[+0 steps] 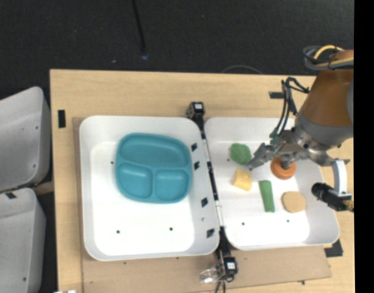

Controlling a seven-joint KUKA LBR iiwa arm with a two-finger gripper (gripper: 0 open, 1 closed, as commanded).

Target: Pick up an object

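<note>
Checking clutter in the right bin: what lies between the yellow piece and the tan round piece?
In the camera view, the green stick lies between the yellow piece and the tan round piece.

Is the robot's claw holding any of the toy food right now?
It cannot be told. The gripper hangs over the right bin among the green lump, yellow wedge and orange piece, but nothing visibly sits between its fingers.

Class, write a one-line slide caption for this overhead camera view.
Arm's tool hovers among small items in the right bin; teal tray sits in the left bin.
</note>
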